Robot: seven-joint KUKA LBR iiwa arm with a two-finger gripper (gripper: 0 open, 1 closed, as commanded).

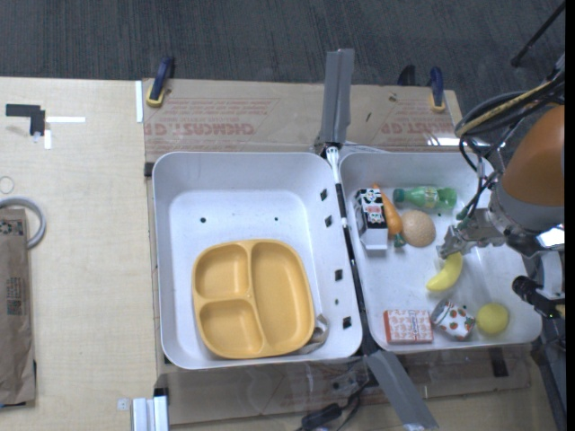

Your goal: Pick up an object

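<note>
My gripper (456,240) hangs over the right bin (395,290), just above the upper end of a yellow banana (446,274). Its fingers look close together, but whether they are open or shut is not clear, and nothing shows between them. Left of it lie a tan egg-shaped ball (418,229), an orange carrot (393,215), a black-and-white milk carton (371,212) and a green bottle (426,197). Near the front lie a red-and-white box (408,326), a red-and-white packet (454,321) and a yellow lemon (492,319).
The left bin (180,205) holds a yellow three-part plate (254,297). A grey divider post (337,97) stands between the bins at the back. The arm's orange band (541,155) looms over the right bin's right edge. A brown paper bag (14,303) lies at far left.
</note>
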